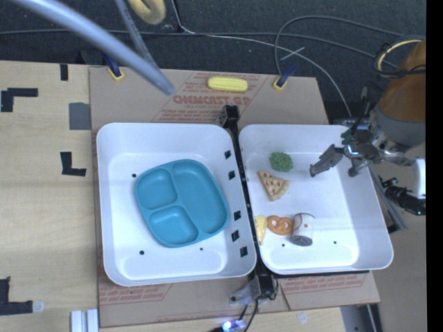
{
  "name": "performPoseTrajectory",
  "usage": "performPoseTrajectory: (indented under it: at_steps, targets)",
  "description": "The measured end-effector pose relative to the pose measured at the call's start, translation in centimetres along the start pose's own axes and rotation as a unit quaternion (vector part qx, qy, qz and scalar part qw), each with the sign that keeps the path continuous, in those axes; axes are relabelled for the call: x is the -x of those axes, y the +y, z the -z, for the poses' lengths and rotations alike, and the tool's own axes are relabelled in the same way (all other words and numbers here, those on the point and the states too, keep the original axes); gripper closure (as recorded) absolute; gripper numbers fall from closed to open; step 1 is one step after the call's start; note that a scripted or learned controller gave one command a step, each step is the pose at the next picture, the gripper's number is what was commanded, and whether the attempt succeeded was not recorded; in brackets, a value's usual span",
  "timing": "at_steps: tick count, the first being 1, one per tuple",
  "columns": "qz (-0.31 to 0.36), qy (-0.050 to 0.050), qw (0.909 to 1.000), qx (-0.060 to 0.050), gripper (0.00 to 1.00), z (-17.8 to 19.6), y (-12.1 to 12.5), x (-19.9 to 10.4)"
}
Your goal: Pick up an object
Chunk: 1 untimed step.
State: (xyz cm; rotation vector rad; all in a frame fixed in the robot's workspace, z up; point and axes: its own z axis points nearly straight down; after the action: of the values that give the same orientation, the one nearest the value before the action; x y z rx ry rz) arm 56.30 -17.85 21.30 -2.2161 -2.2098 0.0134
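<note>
The hand (337, 161), its fingers spread wide and holding nothing, hangs over the right bin (360, 247) with the green broccoli piece (280, 161) lying leftward of it (the nearest object, I judge), well apart.

One fixed cam above bench, slanted down on both bins (111, 206)

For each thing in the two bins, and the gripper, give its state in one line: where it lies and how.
Blue divided plate: flat in the left bin, nothing on it.
Green broccoli piece: lying loose in the right bin.
Pizza slice: flat, below the broccoli.
Pretzel: flat, beside the can.
Small can: on its side.
Gripper: open, holding nothing.
</note>
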Motion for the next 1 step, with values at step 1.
performPoseTrajectory:
  at_steps: [1]
  targets:
    - [0.002, -0.001, 1.0000, 0.006, 0.00, 0.76, 0.29, -0.04]
